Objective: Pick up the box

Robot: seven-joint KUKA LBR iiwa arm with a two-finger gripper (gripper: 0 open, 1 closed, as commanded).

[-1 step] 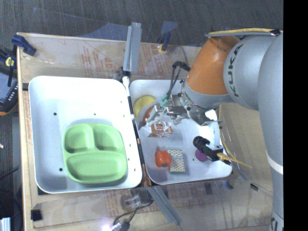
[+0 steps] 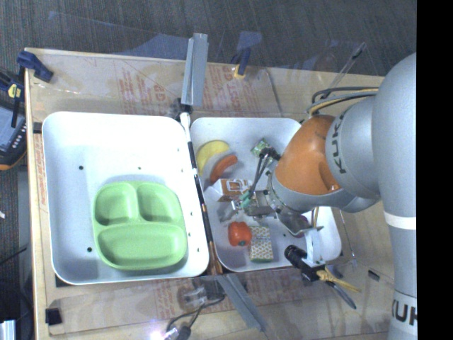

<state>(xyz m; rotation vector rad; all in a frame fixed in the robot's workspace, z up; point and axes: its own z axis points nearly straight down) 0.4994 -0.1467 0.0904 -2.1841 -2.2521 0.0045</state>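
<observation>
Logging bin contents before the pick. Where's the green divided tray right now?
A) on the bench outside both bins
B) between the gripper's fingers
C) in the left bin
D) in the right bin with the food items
C: the green divided tray lies flat on the floor of the left bin, apart from the arm, which is over the right bin.

floor: dark grey carpet | bench: pale wood, clear film | light: even

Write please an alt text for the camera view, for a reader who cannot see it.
A grey and orange robot arm reaches into the right bin, its gripper low beside a small brown box, among a banana, a tomato and a sponge. The left bin holds a green divided tray.
</observation>
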